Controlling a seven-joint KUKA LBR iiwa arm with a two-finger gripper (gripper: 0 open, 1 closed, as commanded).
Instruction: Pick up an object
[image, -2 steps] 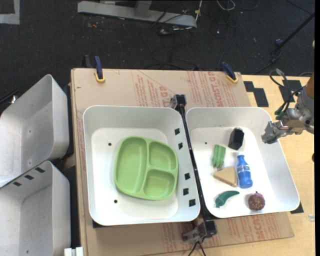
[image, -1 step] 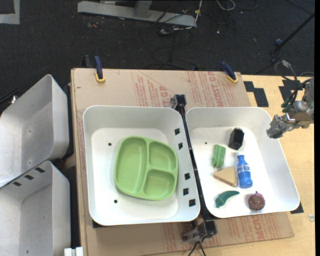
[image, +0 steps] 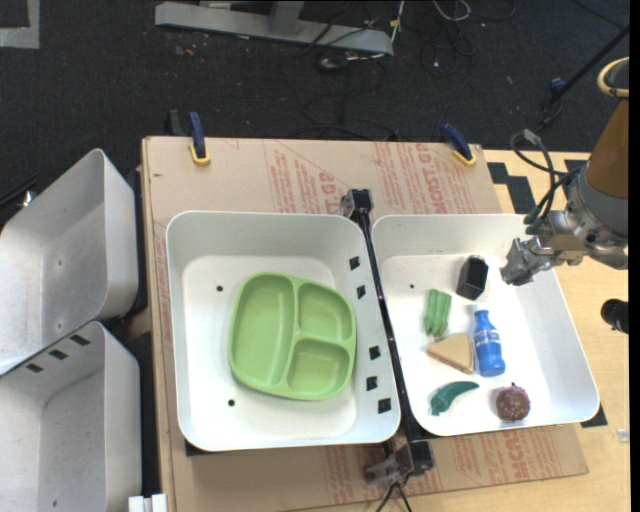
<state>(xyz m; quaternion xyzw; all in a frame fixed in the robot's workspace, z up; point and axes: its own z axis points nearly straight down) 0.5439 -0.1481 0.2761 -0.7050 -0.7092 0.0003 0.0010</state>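
Light green divided plate (image: 293, 337) lying in white left bin (image: 190, 300); white right bin (image: 560, 330) holding black block (image: 472, 277), green piece (image: 437, 311), tan wedge (image: 453, 352), blue bottle (image: 487, 343), teal pepper (image: 451, 396), maroon ball (image: 513, 402).

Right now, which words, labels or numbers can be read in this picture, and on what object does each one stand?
Red print on the brown board behind the bins: appears upside down, too blurred to read.
Red print on the board's front strip, under the right bin: also too blurred.
Blue bottle: the label is too small to read.
The green plate carries no text.
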